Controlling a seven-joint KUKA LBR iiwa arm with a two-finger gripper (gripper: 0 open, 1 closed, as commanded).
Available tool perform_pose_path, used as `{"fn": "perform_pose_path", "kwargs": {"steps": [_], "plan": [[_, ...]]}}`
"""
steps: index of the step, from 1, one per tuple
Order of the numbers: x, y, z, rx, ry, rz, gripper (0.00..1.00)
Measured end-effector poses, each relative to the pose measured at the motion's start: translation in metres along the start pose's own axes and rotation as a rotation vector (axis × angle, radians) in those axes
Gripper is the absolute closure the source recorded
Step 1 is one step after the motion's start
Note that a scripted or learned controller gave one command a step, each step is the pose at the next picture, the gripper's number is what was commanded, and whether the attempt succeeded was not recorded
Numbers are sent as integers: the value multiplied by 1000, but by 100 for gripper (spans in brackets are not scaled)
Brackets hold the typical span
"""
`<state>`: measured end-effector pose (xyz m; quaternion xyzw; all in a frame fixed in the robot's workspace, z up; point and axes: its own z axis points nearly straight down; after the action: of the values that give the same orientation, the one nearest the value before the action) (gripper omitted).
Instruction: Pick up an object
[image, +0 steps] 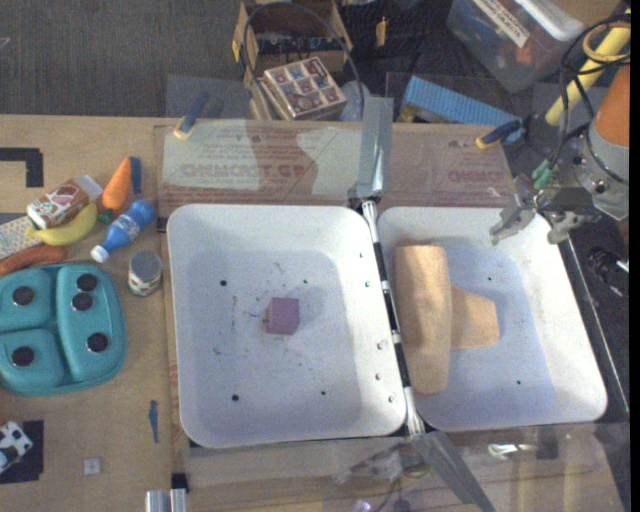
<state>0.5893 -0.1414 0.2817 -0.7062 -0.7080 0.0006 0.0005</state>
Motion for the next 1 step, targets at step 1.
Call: {"fn": "perform_pose_path", "kwargs": {"steps": [1], "plan": [[26,-28,147,-1,0,-83,0]]}}
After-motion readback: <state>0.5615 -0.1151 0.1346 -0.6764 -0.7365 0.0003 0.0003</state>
